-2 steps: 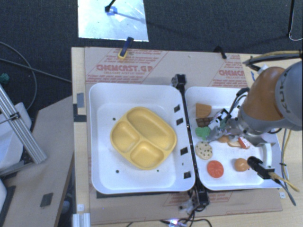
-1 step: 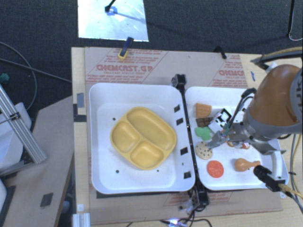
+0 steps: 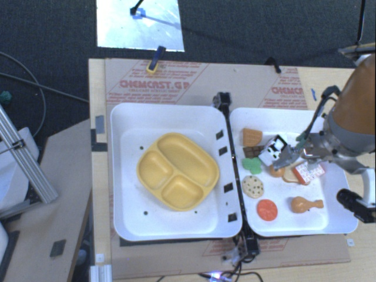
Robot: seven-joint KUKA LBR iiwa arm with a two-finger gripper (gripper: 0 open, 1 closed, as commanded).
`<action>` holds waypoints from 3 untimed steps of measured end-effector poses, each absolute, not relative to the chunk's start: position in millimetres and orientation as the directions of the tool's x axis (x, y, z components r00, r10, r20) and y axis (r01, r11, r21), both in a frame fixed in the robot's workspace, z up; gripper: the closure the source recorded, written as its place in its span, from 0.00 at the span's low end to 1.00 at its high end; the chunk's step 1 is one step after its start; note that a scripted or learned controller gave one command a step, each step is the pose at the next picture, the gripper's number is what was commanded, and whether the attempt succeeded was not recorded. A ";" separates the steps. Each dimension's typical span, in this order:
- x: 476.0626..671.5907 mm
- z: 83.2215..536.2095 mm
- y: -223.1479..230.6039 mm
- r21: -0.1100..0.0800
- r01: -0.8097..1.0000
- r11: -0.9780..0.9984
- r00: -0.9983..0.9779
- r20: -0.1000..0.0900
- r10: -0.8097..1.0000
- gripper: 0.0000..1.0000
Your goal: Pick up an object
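The gripper (image 3: 281,158) is lowered into the right bin (image 3: 335,222) among toy food, over a tan piece (image 3: 276,170) beside the green piece (image 3: 252,165), presumably for a grasp. Whether it is spread or pinching cannot be told. The yellow tray (image 3: 178,170) lies in the left bin (image 3: 126,216).

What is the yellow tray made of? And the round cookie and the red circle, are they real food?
The yellow tray looks like smooth moulded plastic: one even colour, rounded compartments, a soft sheen. The cookie with dark specks and the red circle look like toy food, probably plastic or rubber: flat, even colours and neat edges. The picture can't settle which.
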State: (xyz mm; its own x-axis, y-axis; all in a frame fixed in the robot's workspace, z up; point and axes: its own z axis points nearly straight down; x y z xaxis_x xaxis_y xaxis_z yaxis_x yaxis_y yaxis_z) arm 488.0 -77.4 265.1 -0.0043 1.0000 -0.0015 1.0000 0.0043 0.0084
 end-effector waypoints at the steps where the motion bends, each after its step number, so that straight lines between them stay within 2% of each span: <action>1: 486.0 181.3 -9.3 -0.005 1.000 0.010 -0.010 0.003 1.000 0.00; 2: 496.9 184.3 -26.3 0.002 1.000 0.001 -0.001 0.000 1.000 0.00; 3: 486.7 184.2 11.9 0.000 1.000 0.008 -0.008 0.002 1.000 0.00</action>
